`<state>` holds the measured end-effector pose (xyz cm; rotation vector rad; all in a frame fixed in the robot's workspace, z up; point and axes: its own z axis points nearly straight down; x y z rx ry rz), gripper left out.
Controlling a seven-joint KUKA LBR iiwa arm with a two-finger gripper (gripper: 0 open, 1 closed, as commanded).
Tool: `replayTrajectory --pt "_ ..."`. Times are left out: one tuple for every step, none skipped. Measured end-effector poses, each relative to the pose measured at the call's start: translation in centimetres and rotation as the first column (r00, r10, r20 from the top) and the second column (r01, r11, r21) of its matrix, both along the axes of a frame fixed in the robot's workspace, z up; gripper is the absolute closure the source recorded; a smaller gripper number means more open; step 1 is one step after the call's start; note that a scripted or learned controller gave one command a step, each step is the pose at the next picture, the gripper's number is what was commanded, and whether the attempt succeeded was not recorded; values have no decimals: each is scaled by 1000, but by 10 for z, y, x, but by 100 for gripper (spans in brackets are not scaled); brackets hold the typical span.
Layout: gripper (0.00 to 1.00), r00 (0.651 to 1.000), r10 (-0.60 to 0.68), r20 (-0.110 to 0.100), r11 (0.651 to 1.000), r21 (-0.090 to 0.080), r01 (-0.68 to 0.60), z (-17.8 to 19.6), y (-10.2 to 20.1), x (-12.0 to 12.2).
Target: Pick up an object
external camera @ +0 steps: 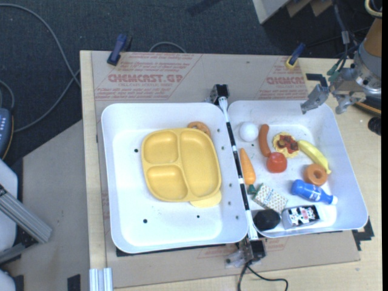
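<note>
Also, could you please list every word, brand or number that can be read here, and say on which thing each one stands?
"CHEMCAST GP": red print on the brown board behind the left bin, partly blurred.
Red print of the same look, at the board's right, behind the right bin: too blurred to read.
Label on the blue bottle: too small to read.
Print on the black and white packet: too small to read.

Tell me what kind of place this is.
Probably a robotics lab bench set up for grasping trials: two white bins clamped to a board, toy food like a banana and carrot, and a gripper over the right bin.
</note>
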<state>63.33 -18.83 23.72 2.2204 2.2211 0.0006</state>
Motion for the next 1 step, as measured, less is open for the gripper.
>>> replayTrajectory --pt "0 1000 1 -4 1000 2 0 -123 69 -39"
